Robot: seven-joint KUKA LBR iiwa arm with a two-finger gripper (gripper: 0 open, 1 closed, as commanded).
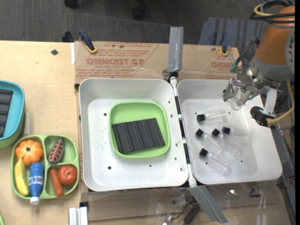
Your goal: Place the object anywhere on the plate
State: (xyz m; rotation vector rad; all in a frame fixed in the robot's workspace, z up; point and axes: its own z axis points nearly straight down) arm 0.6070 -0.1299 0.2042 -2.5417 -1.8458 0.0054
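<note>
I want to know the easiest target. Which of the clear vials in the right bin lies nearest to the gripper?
The uppermost vial, with its black cap pointing left. It lies just below the gripper, while the other vials lie lower in the right bin.

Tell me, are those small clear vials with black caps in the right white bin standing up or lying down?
Lying down. The small clear black-capped vials lie on their sides across the right white bin's floor, caps pointing sideways in different directions.
</note>
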